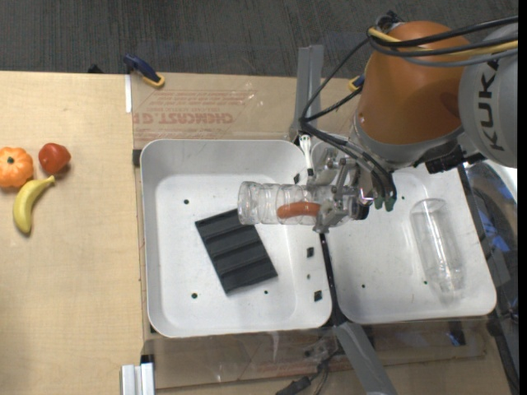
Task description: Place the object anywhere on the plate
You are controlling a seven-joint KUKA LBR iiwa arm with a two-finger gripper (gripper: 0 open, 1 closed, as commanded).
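A clear plastic bottle [268,202] with an orange-red patch near its neck lies horizontally over the left bin [165,303], at its right side. Its neck end sits between the fingers of my gripper [328,204], which is shut on it. The arm's orange band [412,72] is above, at the upper right. The plate [236,251] is a black ribbed rectangle lying in the left bin, just below and left of the bottle. The bottle's free end hangs over the plate's upper edge.
A second clear bottle [436,243] lies in the right bin [370,303]. On the wooden bench at the far left sit an orange [12,168], a red fruit [54,158] and a banana [28,205]. Behind the bins lies cardboard [206,109] with a blue clamp [142,68].
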